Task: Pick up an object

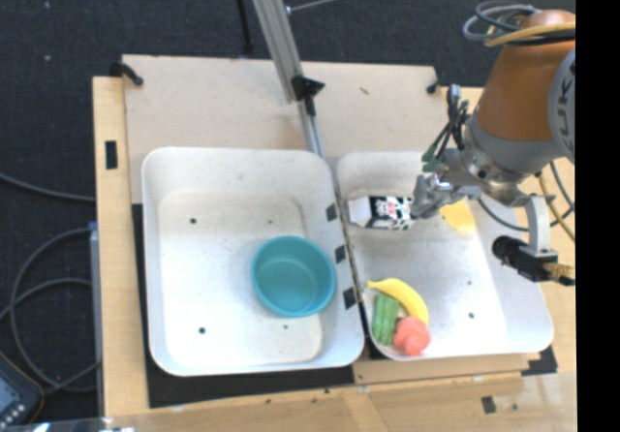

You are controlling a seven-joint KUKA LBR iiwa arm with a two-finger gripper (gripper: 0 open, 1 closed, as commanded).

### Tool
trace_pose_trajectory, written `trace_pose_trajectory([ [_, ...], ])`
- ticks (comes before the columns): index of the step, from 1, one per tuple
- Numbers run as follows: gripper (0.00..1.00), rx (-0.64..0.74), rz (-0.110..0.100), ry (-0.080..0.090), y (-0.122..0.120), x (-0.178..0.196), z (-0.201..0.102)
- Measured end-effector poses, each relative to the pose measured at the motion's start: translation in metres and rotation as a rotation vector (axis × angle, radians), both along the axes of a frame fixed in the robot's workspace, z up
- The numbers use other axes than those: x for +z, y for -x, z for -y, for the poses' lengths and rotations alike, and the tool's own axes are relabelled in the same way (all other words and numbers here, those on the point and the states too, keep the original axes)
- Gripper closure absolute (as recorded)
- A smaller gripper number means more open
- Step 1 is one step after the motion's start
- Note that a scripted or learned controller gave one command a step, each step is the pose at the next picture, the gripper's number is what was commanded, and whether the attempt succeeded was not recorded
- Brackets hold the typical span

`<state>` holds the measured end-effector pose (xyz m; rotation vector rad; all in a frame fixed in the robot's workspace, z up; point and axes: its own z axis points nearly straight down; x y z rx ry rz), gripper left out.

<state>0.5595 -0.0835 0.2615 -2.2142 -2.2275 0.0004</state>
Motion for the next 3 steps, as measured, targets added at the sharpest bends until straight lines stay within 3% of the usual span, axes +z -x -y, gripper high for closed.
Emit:
trace_pose_trajectory([
  [3,1.0,0.001,0.003,-0.001,-0.053,-0.004,-0.136],
])
